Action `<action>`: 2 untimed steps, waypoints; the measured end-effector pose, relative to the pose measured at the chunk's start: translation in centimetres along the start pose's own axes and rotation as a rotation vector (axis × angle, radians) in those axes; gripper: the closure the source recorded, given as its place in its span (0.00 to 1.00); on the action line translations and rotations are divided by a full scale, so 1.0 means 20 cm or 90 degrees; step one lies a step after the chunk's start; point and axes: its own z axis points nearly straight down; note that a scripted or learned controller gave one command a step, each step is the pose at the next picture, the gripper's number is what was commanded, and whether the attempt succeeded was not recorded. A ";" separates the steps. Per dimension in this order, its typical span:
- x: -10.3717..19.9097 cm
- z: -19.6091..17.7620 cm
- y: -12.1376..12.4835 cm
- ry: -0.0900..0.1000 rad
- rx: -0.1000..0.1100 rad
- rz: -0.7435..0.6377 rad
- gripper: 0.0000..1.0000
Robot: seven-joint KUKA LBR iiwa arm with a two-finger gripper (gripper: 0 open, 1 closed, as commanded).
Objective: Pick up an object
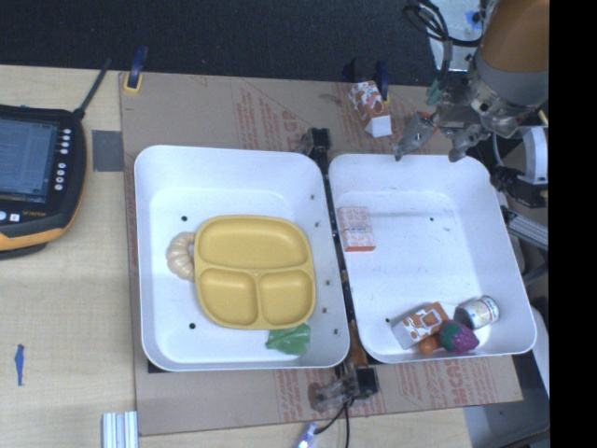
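At the frame's upper right the tool (432,144) hangs spread and unladen over the right bin's (504,250) far rim, while a red-and-white packet (355,228), print unreadable, lies by that bin's left wall.

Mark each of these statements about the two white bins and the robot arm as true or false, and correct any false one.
1. The yellow divided tray lies in the left bin. True.
2. The gripper holds the small can. False: the gripper is open above the far edge of the right bin, and the can lies at that bin's near corner.
3. A small pink-and-white packet lies in the right bin beside the divider. True.
4. The green item sits in the right bin. False: it lies in the left bin, at the tray's near edge.
5. The handheld controller lies inside the left bin. False: it rests on the bench, left of it.
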 end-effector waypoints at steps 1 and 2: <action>-0.05 0.84 0.06 0.000 0.001 0.000 0.00; 0.01 0.89 -0.06 -0.002 -0.008 0.001 0.00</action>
